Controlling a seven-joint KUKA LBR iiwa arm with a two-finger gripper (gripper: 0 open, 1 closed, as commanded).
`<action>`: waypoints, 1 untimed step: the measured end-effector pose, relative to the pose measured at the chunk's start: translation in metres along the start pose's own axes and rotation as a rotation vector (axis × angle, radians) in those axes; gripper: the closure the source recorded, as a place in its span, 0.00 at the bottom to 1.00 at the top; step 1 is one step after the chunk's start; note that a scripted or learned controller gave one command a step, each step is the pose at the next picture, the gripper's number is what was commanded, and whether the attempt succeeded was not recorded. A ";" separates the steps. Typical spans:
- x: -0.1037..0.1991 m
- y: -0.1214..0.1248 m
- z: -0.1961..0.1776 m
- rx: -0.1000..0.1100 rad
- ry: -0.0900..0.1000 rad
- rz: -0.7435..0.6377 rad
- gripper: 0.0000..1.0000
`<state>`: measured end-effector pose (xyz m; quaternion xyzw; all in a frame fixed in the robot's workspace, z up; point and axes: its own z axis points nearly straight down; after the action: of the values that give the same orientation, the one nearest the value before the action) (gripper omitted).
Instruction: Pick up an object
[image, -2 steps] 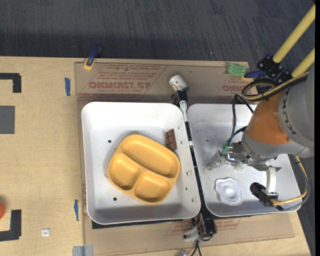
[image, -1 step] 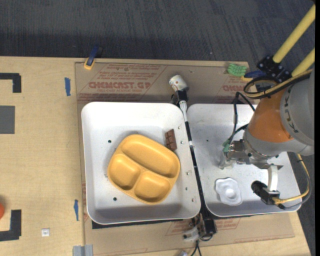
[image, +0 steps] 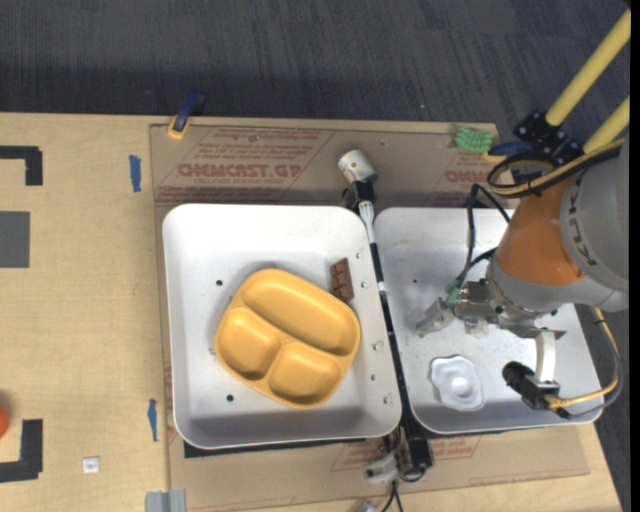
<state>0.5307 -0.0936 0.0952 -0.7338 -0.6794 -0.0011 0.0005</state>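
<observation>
Camera view: the tool (image: 437, 318) hangs mid right bin (image: 420, 240), grip unreadable, white lid (image: 457, 381) near the front wall.

Yellow tray (image: 288, 335) in left bin (image: 190, 300), arm (image: 560, 250) over right bin (image: 420, 240)

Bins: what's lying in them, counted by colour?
Yellow: 1, the tray in the left bin.
Brown: 1, the block beside it.
White: 1, the lid in the right bin.
Total: 3.

Two bins (image: 190, 300), one yellow tray (image: 288, 335)
</observation>
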 end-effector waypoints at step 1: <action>-0.098 0.027 0.010 0.002 0.011 -0.250 0.00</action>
<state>0.5502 -0.1937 0.0850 -0.6434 -0.7655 -0.0043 0.0048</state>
